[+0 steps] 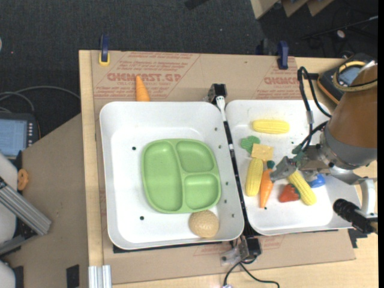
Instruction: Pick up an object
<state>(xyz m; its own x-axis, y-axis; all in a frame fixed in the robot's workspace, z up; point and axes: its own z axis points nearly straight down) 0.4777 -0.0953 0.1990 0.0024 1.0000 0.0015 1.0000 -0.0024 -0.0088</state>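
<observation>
My gripper (287, 169) hangs low over the middle of the right bin (318, 221), reaching in from the right. Directly beneath and beside it lie a yellow corn cob (302, 188), a red piece (289, 194) and an orange carrot (264, 190). To its left is a second yellow cob (254, 176), with a tan square (261, 152) and a green piece (249, 142) above that. A third corn cob (270, 126) lies near the bin's far side. A blue piece (317, 182) peeks out under the wrist. Nothing is visibly held.
The left bin (120, 125) holds a green divided plate (180, 174) and a tan round bun (204, 223) at its near edge. A small orange carrot (141, 89) lies on the cardboard behind the left bin. Cables run along the divider between the bins.
</observation>
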